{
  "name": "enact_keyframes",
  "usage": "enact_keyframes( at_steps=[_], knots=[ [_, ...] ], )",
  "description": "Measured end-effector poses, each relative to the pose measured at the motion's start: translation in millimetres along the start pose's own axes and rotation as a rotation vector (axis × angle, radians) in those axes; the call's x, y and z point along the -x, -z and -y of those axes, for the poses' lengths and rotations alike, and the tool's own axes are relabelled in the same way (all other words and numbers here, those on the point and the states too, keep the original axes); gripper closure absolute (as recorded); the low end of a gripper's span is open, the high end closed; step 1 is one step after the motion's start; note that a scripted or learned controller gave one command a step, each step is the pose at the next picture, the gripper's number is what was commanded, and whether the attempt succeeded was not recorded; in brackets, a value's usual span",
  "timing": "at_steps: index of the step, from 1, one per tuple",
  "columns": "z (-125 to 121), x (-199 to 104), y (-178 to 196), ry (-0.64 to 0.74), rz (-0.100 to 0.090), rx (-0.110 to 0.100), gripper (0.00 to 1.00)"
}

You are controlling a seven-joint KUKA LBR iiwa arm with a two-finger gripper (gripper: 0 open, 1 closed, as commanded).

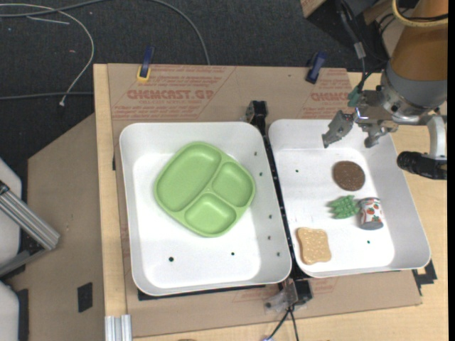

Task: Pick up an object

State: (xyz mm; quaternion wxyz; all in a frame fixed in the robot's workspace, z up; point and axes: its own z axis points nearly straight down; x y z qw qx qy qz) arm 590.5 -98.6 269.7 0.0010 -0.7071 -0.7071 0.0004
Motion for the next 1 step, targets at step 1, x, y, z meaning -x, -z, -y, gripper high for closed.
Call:
enact_keyframes(
  at_steps=[1],
  knots=[
    [-0.1, 0.0, 0.2, 0.0, 0.0, 0.001, 0.0]
  ],
)
